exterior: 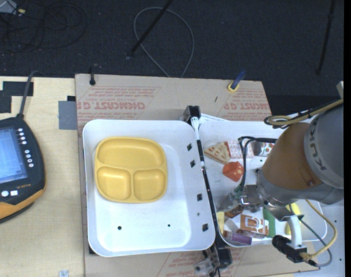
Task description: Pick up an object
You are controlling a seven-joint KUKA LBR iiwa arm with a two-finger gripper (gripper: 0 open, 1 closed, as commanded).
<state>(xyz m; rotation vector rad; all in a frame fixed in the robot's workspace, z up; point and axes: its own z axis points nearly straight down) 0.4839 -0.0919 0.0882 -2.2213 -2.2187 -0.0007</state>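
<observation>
One gripper half-hidden among cluttered right bin.

You see a plain yellow divided tray in the white left bin. Right of that tray, the right bin holds a red piece, a tan wedge, a purple item and an orange-and-white packet. The arm is grey, banded orange.

Position: fixed above the bench
Facing: down at a slant, far edge at 12 o'clock
Range: middling, both bins whole
Arm: enters from 3 o'clock
</observation>
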